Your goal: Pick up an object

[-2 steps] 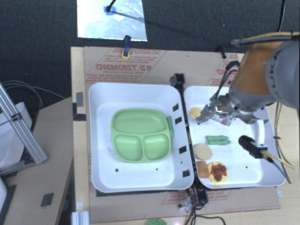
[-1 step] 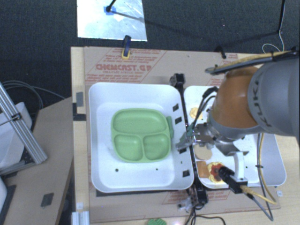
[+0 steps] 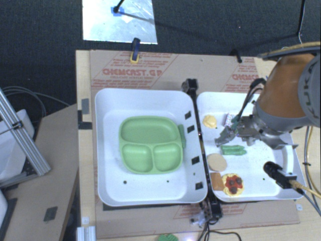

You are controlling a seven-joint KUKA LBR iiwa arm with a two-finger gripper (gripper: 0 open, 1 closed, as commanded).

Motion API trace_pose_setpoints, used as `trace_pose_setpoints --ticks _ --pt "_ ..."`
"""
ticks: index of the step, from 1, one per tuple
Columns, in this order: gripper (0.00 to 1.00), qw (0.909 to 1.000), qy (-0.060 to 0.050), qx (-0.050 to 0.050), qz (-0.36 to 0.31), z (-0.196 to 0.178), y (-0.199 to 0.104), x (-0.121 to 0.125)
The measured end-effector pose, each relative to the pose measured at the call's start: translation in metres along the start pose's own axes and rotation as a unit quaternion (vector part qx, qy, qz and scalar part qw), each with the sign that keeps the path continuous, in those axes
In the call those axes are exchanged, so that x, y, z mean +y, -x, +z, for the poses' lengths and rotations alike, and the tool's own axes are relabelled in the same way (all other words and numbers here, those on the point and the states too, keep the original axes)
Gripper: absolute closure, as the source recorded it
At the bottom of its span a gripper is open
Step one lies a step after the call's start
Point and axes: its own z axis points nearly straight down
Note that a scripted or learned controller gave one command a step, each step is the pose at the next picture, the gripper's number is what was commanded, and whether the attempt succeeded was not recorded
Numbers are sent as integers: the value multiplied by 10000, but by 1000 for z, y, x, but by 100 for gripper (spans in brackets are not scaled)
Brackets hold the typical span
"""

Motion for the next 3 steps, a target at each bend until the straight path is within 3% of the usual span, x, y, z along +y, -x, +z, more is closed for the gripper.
trace_pose_setpoints --ticks 1,2,3 --pt "0 10000 -30 24 -56 23 -71 -27" --pt "0 10000 4 1 -5 24 -9 22" --pt "0 10000 -7 2 0 127 59 38"
